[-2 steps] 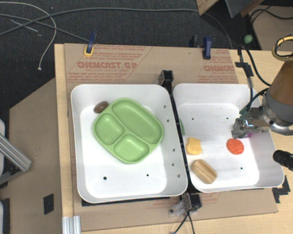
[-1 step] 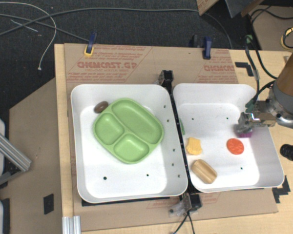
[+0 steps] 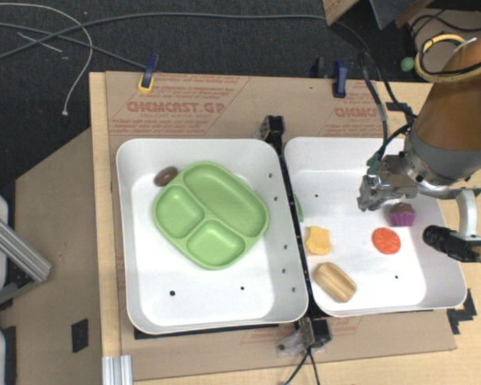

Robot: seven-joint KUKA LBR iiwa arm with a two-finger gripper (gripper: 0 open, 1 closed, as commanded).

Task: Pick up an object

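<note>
In the right bin [image 3: 337, 167] lie a yellow piece [image 3: 317, 240], a tan bread roll [image 3: 335, 282], a red round piece [image 3: 386, 241] and a small purple piece [image 3: 402, 213]. My gripper [image 3: 374, 194] hangs over the right bin's upper middle, just left of and above the purple piece. Nothing shows between its fingers from this angle. In the left bin [image 3: 144, 295] a green divided plate [image 3: 211, 214] rests, with a small brown piece [image 3: 167, 176] at its upper left.
The arm's grey and orange body [image 3: 453, 127] covers the right bin's upper right corner. A black divider [image 3: 287, 207] runs between the bins. The bins sit on a cardboard sheet [image 3: 192, 103] held by blue clamps [image 3: 149, 72].
</note>
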